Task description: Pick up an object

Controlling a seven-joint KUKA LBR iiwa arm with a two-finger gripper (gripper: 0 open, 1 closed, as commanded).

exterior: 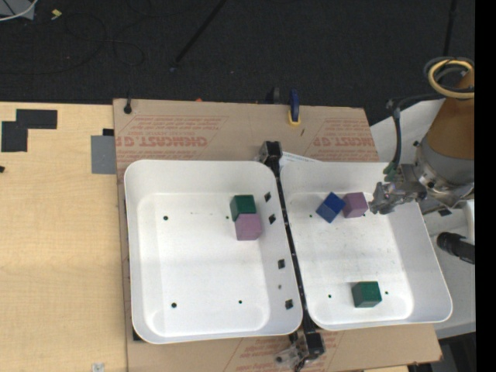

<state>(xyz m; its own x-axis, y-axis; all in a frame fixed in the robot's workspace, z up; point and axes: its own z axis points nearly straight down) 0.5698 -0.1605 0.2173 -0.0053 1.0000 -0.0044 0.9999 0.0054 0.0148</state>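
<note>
In the right bin (pixel 418 301), a blue cube (pixel 330 207) and a purple cube (pixel 355 204) sit side by side near the far wall. A green cube (pixel 366 294) lies near the front of that bin. My gripper (pixel 383 200) hangs low at the right bin's far right side, just right of the purple cube. The left bin (pixel 147 246) holds a green cube (pixel 242 205) with a purple cube (pixel 248 226) touching its near side.
A black clip strip (pixel 280 239) runs along the joint between the two bins. Cardboard (pixel 186 134) lies under both bins. The arm's orange band (pixel 453 130) and grey wrist stand over the right bin's far right corner.
</note>
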